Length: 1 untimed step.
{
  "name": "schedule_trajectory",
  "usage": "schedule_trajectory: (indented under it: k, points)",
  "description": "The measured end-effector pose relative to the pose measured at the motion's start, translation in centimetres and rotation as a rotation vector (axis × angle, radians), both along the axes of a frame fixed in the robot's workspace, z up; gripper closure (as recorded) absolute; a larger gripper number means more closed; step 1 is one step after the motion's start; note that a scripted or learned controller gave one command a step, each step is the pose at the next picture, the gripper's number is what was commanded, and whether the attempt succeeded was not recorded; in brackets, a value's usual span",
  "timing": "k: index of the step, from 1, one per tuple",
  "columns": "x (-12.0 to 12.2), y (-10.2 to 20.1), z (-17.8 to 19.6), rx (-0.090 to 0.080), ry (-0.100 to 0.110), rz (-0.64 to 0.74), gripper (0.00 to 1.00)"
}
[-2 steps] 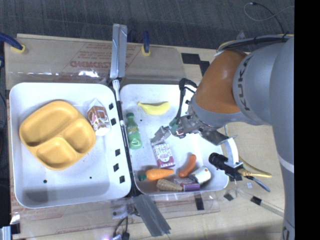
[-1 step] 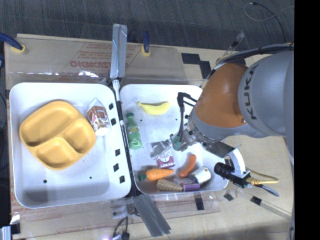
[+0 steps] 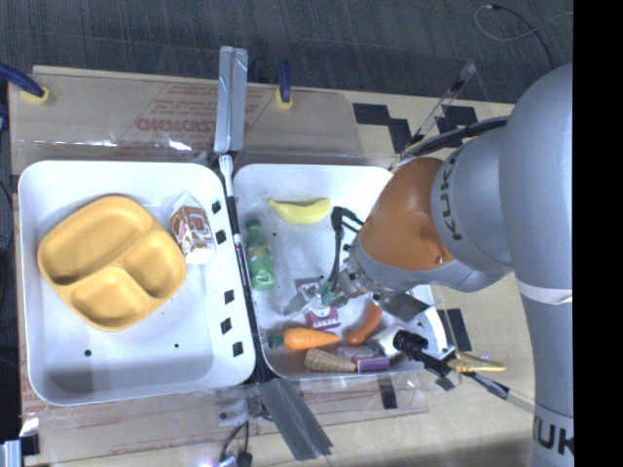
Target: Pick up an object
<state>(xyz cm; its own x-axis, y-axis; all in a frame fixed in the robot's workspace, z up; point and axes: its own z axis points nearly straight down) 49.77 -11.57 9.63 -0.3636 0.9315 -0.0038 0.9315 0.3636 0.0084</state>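
Observation:
My gripper (image 3: pixel 319 295) is low in the right bin (image 3: pixel 292 178), near its middle, under the orange wrist band. A small purple and white packet (image 3: pixel 322 318) lies just below it, touching or nearly touching. An orange carrot (image 3: pixel 311 339) lies at the bin's near side beside a short orange-red sausage (image 3: pixel 365 324). At the near wall rest a waffle cone (image 3: pixel 329 360) and a purple piece (image 3: pixel 371 362). A yellow banana (image 3: pixel 300 209) lies at the far side. A green bottle (image 3: pixel 259 256) lies along the left wall.
The left bin (image 3: pixel 117 368) holds a yellow divided plate (image 3: pixel 109 259) and a small brown and white packet (image 3: pixel 192 230) by its right wall. The arm's grey body covers the right bin's right part. A metal divider bar (image 3: pixel 232 95) stands between the bins at the back.

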Motion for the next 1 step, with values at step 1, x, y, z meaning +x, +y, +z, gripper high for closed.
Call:
schedule_trajectory:
  k: [1]
  points:
    - [0.19, -0.18, 1.09, -0.005, -0.006, 0.002, 1.00]
